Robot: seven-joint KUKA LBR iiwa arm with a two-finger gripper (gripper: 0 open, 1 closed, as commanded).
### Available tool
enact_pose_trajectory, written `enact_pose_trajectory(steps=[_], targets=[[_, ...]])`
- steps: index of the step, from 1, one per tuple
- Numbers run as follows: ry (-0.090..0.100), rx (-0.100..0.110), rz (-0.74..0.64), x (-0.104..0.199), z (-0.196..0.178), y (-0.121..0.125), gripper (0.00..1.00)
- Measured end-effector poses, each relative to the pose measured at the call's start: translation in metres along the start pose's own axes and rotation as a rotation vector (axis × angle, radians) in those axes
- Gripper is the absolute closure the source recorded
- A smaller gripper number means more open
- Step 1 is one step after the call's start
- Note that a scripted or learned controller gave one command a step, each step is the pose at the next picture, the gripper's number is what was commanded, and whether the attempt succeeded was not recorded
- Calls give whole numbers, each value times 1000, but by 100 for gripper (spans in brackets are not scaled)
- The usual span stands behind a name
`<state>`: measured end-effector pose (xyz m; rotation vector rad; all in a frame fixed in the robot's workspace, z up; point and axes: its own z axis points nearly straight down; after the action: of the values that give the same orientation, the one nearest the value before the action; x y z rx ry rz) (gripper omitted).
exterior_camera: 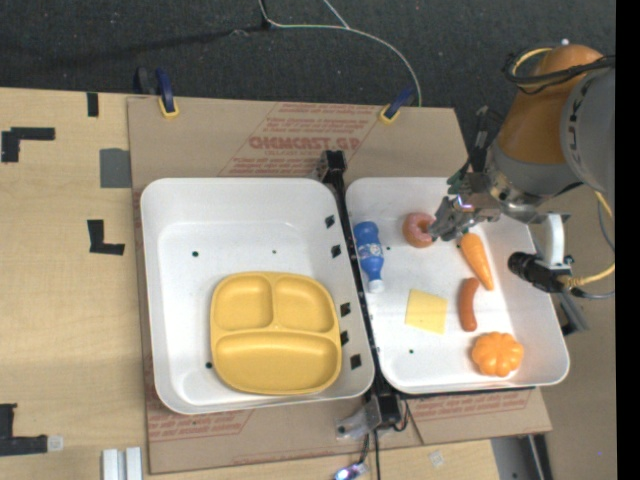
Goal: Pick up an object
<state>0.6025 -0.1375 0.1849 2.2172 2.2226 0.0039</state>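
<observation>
Figure legend. You saw the table (60, 298) carrying two shallow white bins side by side. The left bin (160, 208), filling the centre-left of the frame, held a yellow divided tray (275, 333). The right bin (540, 363), at centre-right, held the loose pieces.

Your arm (545, 118) reached in from the upper right of the frame, and its end effector (447, 225) hung at the upper middle of the right bin. How wide its jaws stood you could not tell from this slanted view, and nothing could be seen held in it.

The relation your next move most likely turned on: the pink doughnut (417, 230) lay just to the left of the end effector, touching it or nearly so, and was the nearest candidate. The orange carrot (477, 258) lay just below and to its right, its long axis running from upper left down to lower right.

Farther off, toward the lower right of the frame, you had the orange pumpkin (497, 353), the yellow cheese block (427, 312) and the sausage (467, 303), standing almost vertical in the picture. The blue bottle (369, 254) lay along the bin's left wall, long axis near vertical.
</observation>
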Motion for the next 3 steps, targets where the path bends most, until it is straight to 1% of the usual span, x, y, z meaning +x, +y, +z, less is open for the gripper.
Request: enact_pose_trajectory(steps=[1,2,3], targets=[[-1,-1,1,-6,-46,-2,100],[2,4,-4,51,-52,-13,100],[1,6,-3,101,-39,-15,100]])
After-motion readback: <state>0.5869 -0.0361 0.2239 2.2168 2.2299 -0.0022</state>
